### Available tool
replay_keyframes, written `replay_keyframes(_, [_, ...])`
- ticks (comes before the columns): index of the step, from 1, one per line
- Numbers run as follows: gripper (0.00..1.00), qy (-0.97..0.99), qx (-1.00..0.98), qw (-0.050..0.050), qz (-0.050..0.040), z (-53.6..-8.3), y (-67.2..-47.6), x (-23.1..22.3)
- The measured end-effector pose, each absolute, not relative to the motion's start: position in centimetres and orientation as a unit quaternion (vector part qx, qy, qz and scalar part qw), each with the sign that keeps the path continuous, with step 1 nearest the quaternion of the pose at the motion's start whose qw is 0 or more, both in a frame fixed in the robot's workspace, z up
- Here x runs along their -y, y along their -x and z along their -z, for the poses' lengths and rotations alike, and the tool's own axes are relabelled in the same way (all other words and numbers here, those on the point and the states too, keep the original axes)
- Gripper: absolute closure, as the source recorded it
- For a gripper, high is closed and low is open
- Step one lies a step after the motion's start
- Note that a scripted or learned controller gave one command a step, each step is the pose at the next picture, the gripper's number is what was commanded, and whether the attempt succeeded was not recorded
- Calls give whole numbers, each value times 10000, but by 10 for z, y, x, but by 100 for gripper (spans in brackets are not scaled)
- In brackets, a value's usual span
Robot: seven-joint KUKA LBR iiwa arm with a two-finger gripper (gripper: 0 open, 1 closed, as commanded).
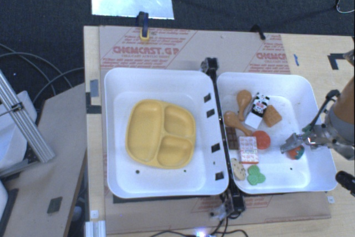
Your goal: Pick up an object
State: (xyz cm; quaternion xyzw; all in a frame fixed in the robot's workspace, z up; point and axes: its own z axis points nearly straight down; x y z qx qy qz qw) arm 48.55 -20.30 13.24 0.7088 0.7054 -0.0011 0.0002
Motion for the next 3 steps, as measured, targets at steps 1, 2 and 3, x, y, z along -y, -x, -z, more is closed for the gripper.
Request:
replay_keyframes(1, [0, -7068, -7074, 13, -4, -135, -487, 207])
replay_keyframes(2, [0, -7069, -7073, 3, -2, -126, -487, 206])
replay_keyframes(3, [0, -7071, -7071, 3, -3, -119, -487, 206])
